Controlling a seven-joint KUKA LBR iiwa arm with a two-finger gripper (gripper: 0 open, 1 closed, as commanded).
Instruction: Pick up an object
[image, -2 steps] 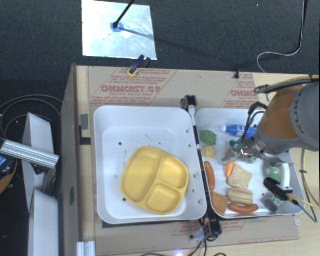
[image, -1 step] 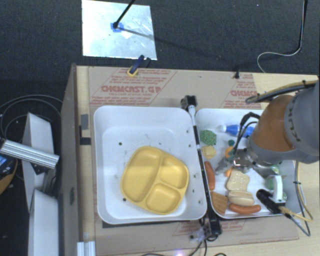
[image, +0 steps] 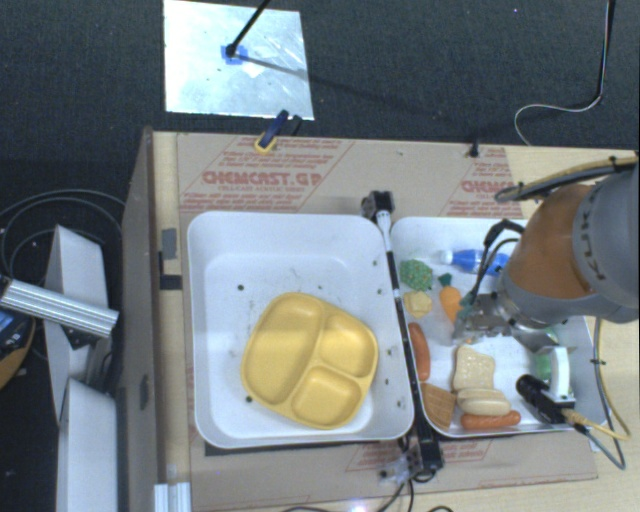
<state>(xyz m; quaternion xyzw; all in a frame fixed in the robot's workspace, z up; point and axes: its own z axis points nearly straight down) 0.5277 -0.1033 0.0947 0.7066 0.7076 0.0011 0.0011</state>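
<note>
The gripper (image: 472, 322) is seen low in the right bin (image: 573, 335), just above a pale bread-like piece (image: 473, 368) and right of an orange carrot piece (image: 451, 300). Whether anything is held cannot be told. A yellow divided tray (image: 310, 358) lies in the left bin (image: 220, 300).

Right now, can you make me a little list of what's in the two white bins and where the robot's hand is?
left bin: holds a yellow tray with three sections, lying tilted
right bin: holds a pile of toy food
green piece: near the top left of the right bin
long red pieces: one by the divider, one at the bottom edge
pale bread-like pieces: low in the right bin
blue and white item: at the top of the right bin
hand: low over the toy food in the right bin
arm: comes in from the right
</note>
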